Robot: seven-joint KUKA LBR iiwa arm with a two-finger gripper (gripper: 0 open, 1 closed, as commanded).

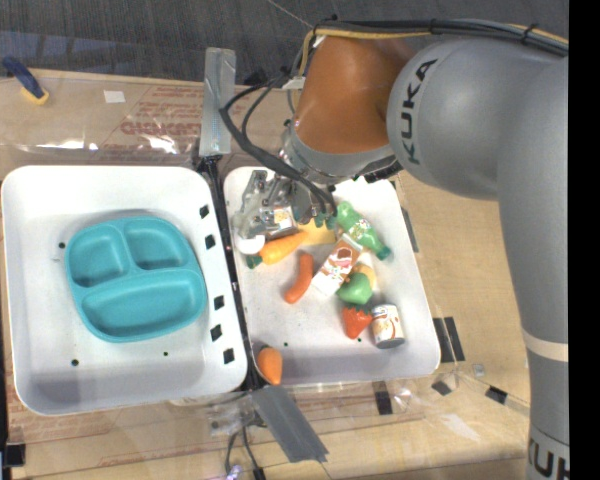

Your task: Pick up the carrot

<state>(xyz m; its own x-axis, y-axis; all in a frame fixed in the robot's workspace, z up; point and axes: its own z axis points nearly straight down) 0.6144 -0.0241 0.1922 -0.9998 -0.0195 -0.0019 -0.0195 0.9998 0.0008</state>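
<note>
The gripper [270,208] hangs low in the back left corner of the right bin [415,353], under the arm's [480,88] orange band and grey wrist. Its metal parts are small and crowded together, and whether it is wide, narrow or holding something cannot be told. Black cables [242,118] loop from the wrist past the gripper.

The carrot [283,249] lies just in front of the gripper, touching or almost touching it; the contact is too fine to judge. It is a long orange piece, lying flat and slanting, with its thicker end toward the bin's left wall and a dark green bit at that end. Its far tip runs under a yellow item [321,235] that is mostly hidden by the gripper.

Near it lie a red-orange chili pepper [299,278], a small carton [337,268], a green bottle [362,231], a green pepper [357,290], a red piece [356,321] and a small can [386,326]. A round orange fruit [269,365] sits at the bin's front left corner.

The left bin [30,198] holds a teal divided tray [135,278]. Both bins stand on the desk [90,118], under a clear plastic sheet with red print that is too faint to read. The arm is cut off at the right edge.
</note>
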